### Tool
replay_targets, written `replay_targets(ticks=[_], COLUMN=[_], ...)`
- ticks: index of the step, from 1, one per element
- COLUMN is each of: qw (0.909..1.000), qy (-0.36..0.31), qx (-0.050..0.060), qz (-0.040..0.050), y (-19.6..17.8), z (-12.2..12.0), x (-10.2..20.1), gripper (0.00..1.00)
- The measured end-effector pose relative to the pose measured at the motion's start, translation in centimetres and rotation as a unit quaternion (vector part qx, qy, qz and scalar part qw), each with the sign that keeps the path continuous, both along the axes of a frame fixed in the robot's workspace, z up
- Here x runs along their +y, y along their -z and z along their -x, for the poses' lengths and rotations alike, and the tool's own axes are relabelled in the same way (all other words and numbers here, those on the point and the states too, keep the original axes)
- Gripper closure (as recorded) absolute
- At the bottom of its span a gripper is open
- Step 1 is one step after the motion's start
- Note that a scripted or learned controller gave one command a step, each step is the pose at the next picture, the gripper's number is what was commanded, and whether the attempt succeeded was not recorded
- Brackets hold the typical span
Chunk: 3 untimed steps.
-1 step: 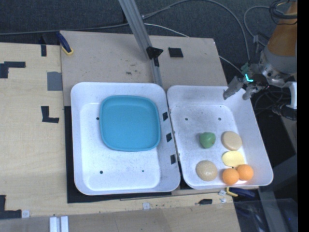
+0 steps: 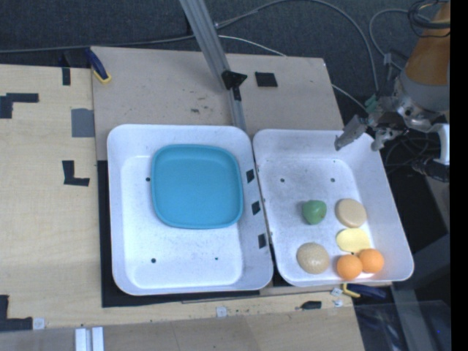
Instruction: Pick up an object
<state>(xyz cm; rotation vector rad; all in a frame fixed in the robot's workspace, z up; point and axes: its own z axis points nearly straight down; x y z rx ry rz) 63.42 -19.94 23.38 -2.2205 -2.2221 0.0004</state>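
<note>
- Two orange balls (image 2: pixel 360 263) are sitting nearest us, in the right bin's (image 2: pixel 292 146) front corner, touching.
- We are hovering our gripper (image 2: pixel 363 131) over that bin's far right rim, jaws spread apart, holding nothing.
- We are judging the green ball (image 2: pixel 314 211) easiest: it is lying apart from its neighbours, so descend straight over it.

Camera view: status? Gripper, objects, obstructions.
Gripper open, holding nothing, over right white bin's far edge. Green round object, two orange balls lie near bin's front corner. Nothing between.
</note>
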Motion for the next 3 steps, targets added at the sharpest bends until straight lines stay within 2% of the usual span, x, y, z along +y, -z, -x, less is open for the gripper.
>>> replay_targets(ticks=[3], qw=[1.0000], qy=[0.000], qx=[0.001], qz=[0.0001], y=[14.6], z=[1.5], x=[0.1], gripper=[0.00])
